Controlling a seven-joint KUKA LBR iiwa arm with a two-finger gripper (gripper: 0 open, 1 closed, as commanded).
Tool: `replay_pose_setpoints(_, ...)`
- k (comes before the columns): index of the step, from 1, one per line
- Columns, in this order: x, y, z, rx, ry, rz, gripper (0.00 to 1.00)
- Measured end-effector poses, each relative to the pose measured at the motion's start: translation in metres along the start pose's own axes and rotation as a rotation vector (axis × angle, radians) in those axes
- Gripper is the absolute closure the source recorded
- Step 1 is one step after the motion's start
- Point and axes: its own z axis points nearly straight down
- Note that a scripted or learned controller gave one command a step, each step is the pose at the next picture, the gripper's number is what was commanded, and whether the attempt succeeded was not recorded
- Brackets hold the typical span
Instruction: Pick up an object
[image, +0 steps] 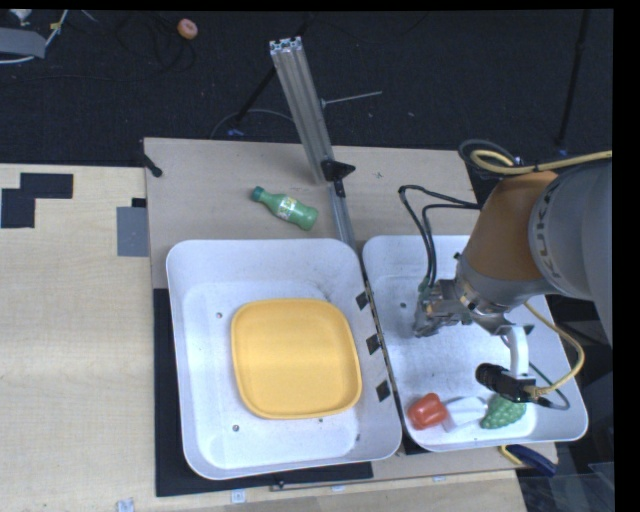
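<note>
Right bin (560, 425) | red pepper (428, 410) beside green toy (503, 412), axes unclear

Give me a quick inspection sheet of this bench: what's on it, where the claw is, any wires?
Surface: tan bench bearing two white bins, left bin and right bin.
Job's things: yellow plate in left bin; red piece and green piece at right bin's near edge.
Clutter: green bottle lying on the bench behind the bins.
Grippers: gripper low over right bin, apart from both pieces.
Cables: black cable and yellow hose on the arm.
Surroundings: metal rail, dark floor.
</note>
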Motion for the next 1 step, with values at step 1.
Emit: replay_pose_setpoints(1,-0.0051,0.0098,-0.0533,-0.005,-0.001,-0.002,1.00)
